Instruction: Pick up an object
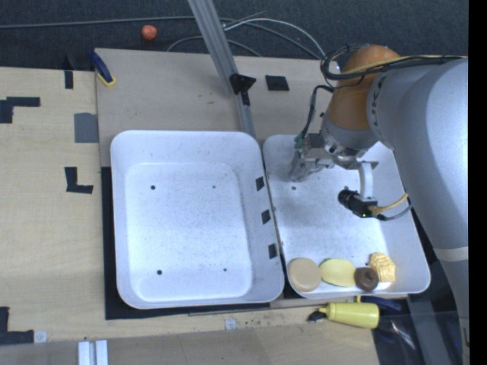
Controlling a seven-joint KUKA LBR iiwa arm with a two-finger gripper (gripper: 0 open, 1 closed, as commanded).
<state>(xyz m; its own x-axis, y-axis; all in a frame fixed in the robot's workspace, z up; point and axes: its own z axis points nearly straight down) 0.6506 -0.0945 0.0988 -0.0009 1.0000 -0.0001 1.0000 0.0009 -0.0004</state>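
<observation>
Nearest the camera, a yellow tool-like item with a dark tip [351, 314] lies on the bench [46, 204] just outside the right bin [283, 204], against its near rim. Just inside that rim, the candidates for picking sit in a row along the near wall: a tan disc [303, 274], a pale yellow oval piece [335, 271] touching it, a small dark round piece [367, 278], and a yellow lumpy piece [381, 265] beside that. Farther in, the bin floor is bare, and the left bin [122, 204] sits alongside. At the far end of the right bin the tool [300, 167] hangs low over the floor near the far-left corner, well apart from the row of objects; whether it is spread or closed I cannot tell (it is small and blurred against the white), and nothing is visibly between its tips. To do this step well, I judge the arm should travel toward the near wall, centre over one item, probably the tan disc since it has a free side, and descend straight, keeping clear of the rim.
</observation>
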